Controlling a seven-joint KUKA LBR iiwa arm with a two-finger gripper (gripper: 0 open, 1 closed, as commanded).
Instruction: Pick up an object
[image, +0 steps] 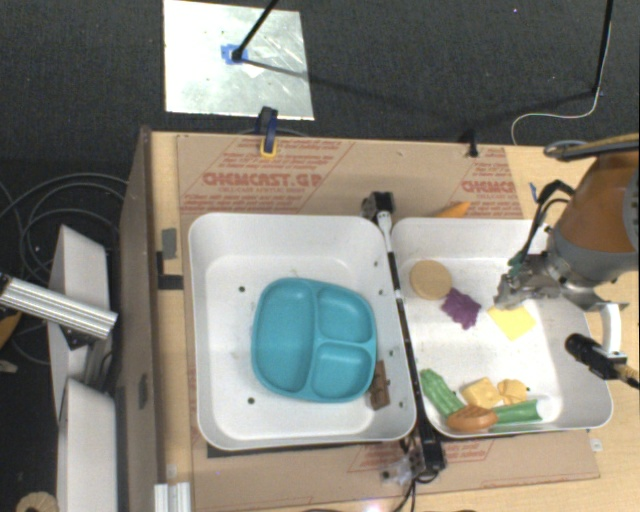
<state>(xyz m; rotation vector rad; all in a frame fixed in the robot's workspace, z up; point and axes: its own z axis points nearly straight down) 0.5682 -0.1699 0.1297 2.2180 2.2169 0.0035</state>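
A blue divided plate (314, 340) lies in the left bin (215, 240), a small brown item (380, 385) at its lower right edge. In the right bin (585, 400), a tan disc (431, 279) sits beside a purple piece (461, 308), with a yellow block (512, 321) right of that. Green, orange and yellow toy food (485, 398) crowds the bin's lower edge. The gripper (508, 292) hangs just above the yellow block at the frame's right; whether its jaws are apart cannot be told.

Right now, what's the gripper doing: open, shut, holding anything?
Gripper: cannot be told; it sits low in the right bin, by the yellow piece.
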